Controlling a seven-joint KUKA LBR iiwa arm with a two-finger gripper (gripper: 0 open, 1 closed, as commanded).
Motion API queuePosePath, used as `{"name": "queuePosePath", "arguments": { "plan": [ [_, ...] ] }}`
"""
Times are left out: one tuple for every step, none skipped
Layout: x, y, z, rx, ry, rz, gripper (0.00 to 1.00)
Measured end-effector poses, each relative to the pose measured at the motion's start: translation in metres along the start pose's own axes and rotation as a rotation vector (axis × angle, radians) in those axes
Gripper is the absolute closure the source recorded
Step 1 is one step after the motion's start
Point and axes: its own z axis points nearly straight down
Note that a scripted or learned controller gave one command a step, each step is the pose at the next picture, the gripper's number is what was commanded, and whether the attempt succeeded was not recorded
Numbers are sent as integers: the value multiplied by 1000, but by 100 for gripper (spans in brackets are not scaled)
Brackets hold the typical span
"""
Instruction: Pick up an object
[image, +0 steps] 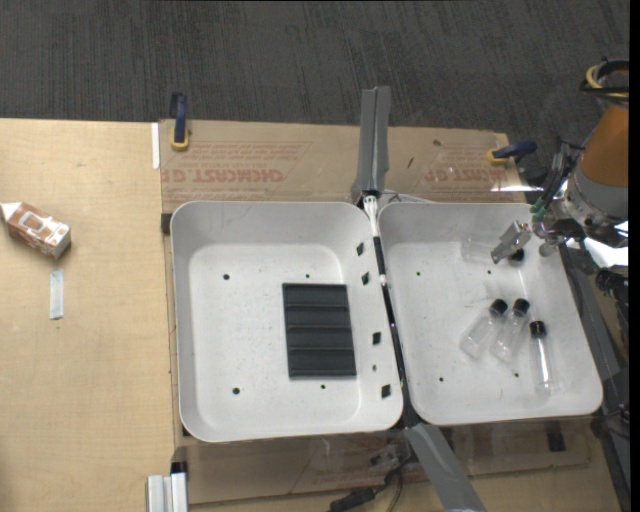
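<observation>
A black ribbed rectangular block (320, 331) lies flat in the middle of the left bin (200, 300). Clear vials with black caps lie in the right bin (430, 380): two side by side (497, 328) and one longer vial (541, 358) to their right. My gripper (510, 246) hangs over the right bin's far right corner, above and behind the vials. A small dark piece sits right at its tip, and I cannot make out what it is. The arm's orange band (606, 152) shows at the right edge.
A central divider post (374, 150) rises between the bins at the back. Blue-and-yellow clamps (179, 122) (510, 153) hold cardboard behind the bins. A small printed carton (38, 230) and a white strip (56, 296) lie on the wooden bench at the left.
</observation>
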Motion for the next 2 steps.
{"name": "queuePosePath", "arguments": {
  "plan": [
    [2,34,54,16,18,-93,0],
    [0,32,46,21,15,-93,100]
  ]
}}
